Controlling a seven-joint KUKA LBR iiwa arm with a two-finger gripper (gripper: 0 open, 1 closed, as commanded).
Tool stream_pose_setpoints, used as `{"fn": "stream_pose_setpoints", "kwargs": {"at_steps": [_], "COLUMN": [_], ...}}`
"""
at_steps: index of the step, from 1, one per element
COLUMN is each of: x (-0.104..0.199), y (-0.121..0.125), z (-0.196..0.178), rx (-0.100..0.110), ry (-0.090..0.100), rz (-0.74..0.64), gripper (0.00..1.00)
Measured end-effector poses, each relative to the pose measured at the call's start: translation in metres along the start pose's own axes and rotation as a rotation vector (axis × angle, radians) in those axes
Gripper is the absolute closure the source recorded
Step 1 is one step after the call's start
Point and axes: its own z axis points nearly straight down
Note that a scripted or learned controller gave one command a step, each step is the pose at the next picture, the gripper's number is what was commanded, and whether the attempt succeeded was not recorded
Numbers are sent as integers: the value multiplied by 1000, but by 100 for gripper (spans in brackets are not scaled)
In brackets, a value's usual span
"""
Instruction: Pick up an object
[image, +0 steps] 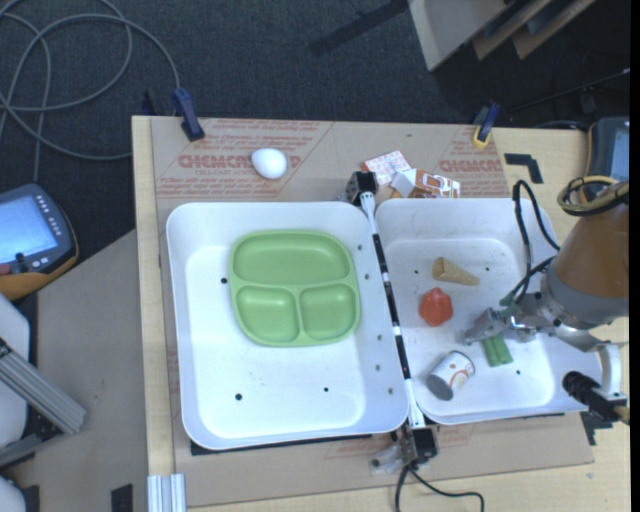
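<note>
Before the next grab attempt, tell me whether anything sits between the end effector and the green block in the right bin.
Nothing visible does. The end effector is right at the green block, close above it. The red toy and the small cup lie to the camera's left, off that path.

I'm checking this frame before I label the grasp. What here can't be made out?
- End effector, camera view: its metal parts are small and blurred, so open or shut is unclear.
- Green object: partly under the end effector; whether they touch is unclear.
- Arm: cut off by the right edge.
- Small packets behind the right bin: print too small to read.
- Cup: markings blurred.
</note>
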Motion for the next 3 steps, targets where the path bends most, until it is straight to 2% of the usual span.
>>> {"fn": "stream_pose_setpoints", "kwargs": {"at_steps": [1,2,3], "x": [0,62,157], "y": [1,66,94], "z": [-10,0,-101], "rx": [-3,-2,-3], "ry": [0,1,1], "rz": [1,-3,-3], "gripper": [100,100,100]}}
